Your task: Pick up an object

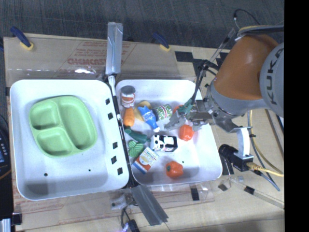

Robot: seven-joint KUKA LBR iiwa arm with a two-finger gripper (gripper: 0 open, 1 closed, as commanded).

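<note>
Red-orange toy tomato at approx 3 o'clock in right bin, just beside end effector. Prob. light, hard plastic, round, slippery; best pinched across widest middle. Can't tell end effector state: too blurred.

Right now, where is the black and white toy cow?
The toy cow lies near the middle of the right bin, just left of an orange tomato and above a small carton.

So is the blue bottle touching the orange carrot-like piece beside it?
Cannot tell. In the camera view the blue bottle and the orange piece sit very close, but no clear contact or gap shows.
</note>
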